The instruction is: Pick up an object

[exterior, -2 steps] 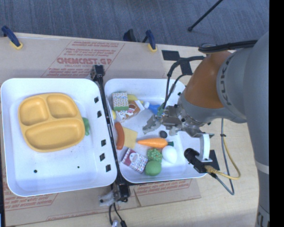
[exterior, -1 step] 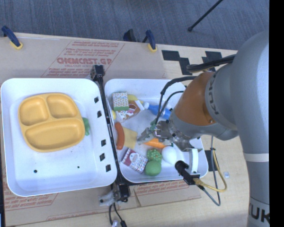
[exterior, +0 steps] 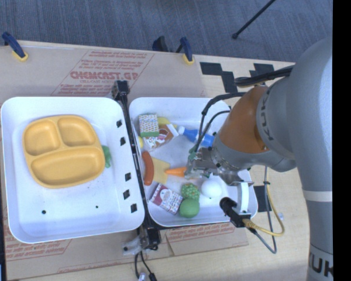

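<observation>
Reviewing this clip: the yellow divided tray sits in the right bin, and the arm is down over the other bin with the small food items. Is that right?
Not quite. The yellow divided tray sits in the left bin, as the camera view shows. The arm is down over the right bin with the small food items, as you said.

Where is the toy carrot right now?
In the camera view, the toy carrot lies in the right bin, near its middle, between the hot dog on its left and the claw on its right.
</observation>
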`<move>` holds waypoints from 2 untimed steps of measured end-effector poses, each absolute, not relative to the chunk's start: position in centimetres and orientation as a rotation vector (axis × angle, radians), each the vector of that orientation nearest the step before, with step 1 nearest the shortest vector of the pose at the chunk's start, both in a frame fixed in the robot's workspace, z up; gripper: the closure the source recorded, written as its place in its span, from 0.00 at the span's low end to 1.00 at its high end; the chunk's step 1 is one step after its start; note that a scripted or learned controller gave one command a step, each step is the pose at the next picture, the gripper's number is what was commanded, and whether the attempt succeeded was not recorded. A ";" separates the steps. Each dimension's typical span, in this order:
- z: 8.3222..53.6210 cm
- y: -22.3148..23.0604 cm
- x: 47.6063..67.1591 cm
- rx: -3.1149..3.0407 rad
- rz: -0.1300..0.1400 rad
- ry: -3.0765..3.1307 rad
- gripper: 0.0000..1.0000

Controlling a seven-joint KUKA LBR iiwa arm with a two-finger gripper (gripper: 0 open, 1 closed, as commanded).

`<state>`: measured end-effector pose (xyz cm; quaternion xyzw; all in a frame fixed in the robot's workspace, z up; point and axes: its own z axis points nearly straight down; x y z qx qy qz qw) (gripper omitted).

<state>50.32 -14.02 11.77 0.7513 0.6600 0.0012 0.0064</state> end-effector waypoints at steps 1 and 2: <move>11.8 -14.0 50.3 2.349 0.004 2.066 0.00; 9.2 -9.2 52.6 2.436 -0.004 1.983 0.00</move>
